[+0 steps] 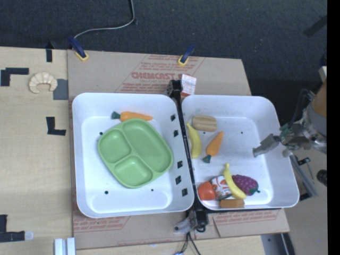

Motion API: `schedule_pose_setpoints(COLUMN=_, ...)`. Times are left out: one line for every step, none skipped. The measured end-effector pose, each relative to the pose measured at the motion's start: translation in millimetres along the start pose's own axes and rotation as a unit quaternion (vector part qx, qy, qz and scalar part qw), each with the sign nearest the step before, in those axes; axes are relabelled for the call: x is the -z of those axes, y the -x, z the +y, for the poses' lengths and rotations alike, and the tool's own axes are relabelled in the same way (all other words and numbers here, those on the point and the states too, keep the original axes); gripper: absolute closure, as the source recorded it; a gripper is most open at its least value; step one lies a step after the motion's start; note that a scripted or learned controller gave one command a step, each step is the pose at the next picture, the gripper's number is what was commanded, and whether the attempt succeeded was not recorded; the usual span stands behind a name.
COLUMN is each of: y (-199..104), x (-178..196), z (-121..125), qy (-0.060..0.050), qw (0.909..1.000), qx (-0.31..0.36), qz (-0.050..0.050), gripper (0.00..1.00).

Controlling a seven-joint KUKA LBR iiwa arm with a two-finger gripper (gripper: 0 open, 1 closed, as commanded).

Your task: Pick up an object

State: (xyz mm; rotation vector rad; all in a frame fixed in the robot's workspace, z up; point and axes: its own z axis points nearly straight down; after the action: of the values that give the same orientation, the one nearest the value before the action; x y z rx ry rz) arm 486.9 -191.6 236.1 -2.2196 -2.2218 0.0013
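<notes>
Pincer (265, 145): at the right wall of the right bin (265, 106), reaching in from the right, one grey finger angled down and left over bare white floor; nothing seen between its fingers, and how far they stand apart cannot be told. Arm behind it, grey, at the right edge of the view. Right bin, contents: orange carrot (214, 143), tilted, left of the pincer and well apart from it; yellow banana (194, 141) just left of that carrot, lying along the divider between the bins; tan bread roll (204, 123) at the far side, just beyond both. Near side of the same bin, a tight cluster: purple grapes (245, 184), a second yellow banana (231, 180) touching them on the left, a red tomato (206, 191) at the near left corner, a small red and white can (219, 184) between tomato and banana, and a brown sausage-like piece (232, 203) against the near wall. Left bin (85, 142), contents: green divided plate (135, 152) with three compartments, lying flat in the middle; a second carrot (135, 117), with green top, just beyond the plate's far edge. Both bins rest on printed cardboard (149, 73) on the worktop (32, 142). A croissant (43, 82) lies on the worktop, far left, well apart from the bins.
</notes>
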Motion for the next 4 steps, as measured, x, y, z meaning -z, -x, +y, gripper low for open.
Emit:
schedule_pose_setpoints(y=-46, x=-103, z=30, qy=-0.001, qw=1.0, qx=0.0, qz=0.001, gripper=0.0)
schedule_pose_setpoints(y=-66, x=-149, z=104, qy=0.004, qw=1.0, qx=0.001, qz=0.0, gripper=0.0)
schedule_pose_setpoints(y=-65, x=-140, z=103, qy=0.004, qw=1.0, qx=0.001, qz=-0.001, gripper=1.0)
schedule_pose_setpoints(y=-65, x=-140, z=103, qy=0.003, qw=1.0, qx=0.001, qz=-0.001, gripper=0.0)
